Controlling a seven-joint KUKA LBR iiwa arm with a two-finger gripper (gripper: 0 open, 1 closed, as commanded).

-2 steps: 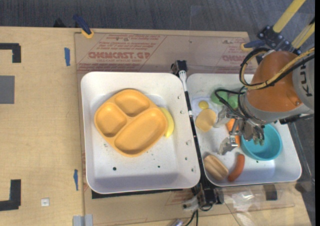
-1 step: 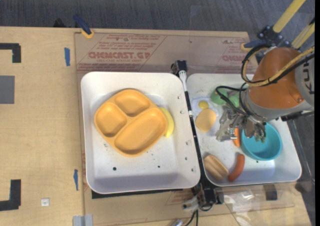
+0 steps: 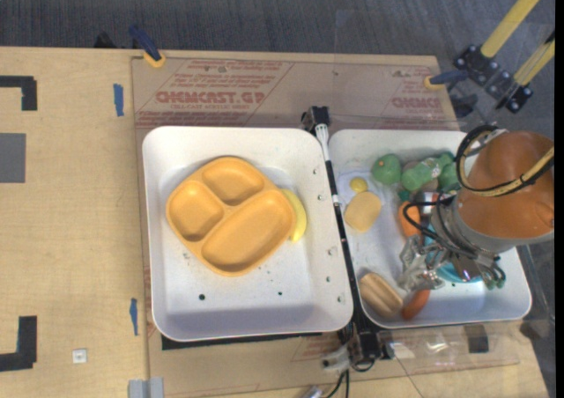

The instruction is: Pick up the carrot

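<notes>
1. A wooden bench [image 3: 70, 211] carries two shallow white bins side by side, with dark floor beyond its far edge.
2. The left bin [image 3: 176, 299] holds an orange three-section plate [image 3: 231, 213] with a yellow piece [image 3: 298, 216] tucked at its right rim.
3. The right bin [image 3: 511, 299] holds green vegetables [image 3: 410, 172], a pale round item [image 3: 362, 210], a small yellow piece [image 3: 357, 184] and a bread roll [image 3: 381, 294].
4. The carrot [image 3: 415, 302] lies near the front wall, just beside the roll.
5. The gripper [image 3: 421, 269] hangs just above the carrot; whether it is spread or pressed together cannot be told.
</notes>
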